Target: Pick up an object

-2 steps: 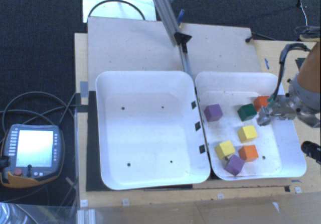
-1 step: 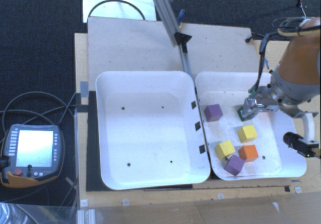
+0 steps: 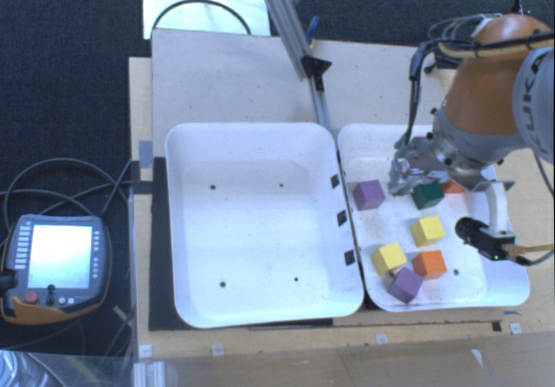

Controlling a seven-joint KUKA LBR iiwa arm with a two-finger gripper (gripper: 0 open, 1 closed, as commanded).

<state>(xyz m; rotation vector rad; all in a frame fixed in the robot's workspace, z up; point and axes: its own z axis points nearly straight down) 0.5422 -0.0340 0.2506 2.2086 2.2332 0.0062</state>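
Observation:
My gripper [image 3: 404, 179] hangs low over the back of the right bin [image 3: 503, 294], between a purple block [image 3: 368, 194] on its left and a green block [image 3: 427, 195] just to its right. The green block touches or nearly touches the gripper's side. Partly hidden behind the wrist lies a small orange piece [image 3: 453, 188]. Nearer the front lie a yellow block [image 3: 427, 230], a second yellow block [image 3: 389, 258], an orange block [image 3: 429, 264] and another purple block [image 3: 405, 285]. I see nothing held.
The left bin [image 3: 186, 229] stands beside the right one, their rims meeting at black clips [image 3: 340, 217]. A slanted metal pole [image 3: 286, 12] crosses behind the bins. A black cable fitting [image 3: 482, 238] hangs off the arm over the right bin's right side. A teach pendant [image 3: 54, 268] lies far left.

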